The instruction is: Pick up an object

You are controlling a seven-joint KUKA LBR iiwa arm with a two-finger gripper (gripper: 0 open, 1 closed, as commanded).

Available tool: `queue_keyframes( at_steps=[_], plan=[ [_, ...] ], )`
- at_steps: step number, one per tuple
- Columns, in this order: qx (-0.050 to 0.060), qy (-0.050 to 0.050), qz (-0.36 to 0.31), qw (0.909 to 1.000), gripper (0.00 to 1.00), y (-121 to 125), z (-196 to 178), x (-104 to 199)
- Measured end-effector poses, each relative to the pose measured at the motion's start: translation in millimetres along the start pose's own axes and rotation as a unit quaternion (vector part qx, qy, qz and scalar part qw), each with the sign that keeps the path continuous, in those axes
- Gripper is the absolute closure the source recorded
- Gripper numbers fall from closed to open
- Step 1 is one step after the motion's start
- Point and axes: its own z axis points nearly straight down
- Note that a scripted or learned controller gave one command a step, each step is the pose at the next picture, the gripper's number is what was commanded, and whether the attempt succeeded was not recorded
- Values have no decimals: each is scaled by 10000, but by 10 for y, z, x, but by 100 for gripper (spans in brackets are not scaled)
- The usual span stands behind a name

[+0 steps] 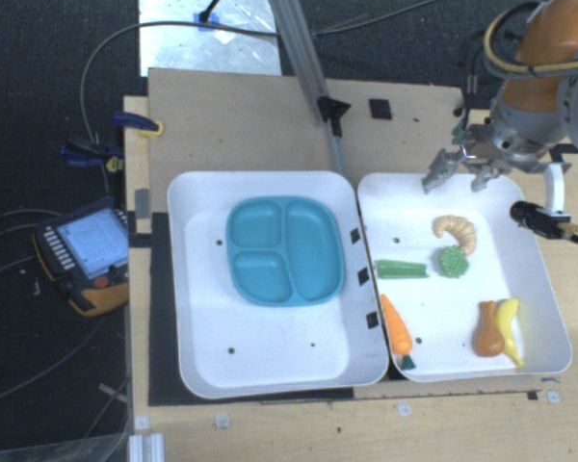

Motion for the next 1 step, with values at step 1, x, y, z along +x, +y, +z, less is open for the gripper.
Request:
queue_keyframes(
  at_steps=[1],
  plan=[
    [-66,-8,-11,10000,0,26,-89,3]
  ],
)
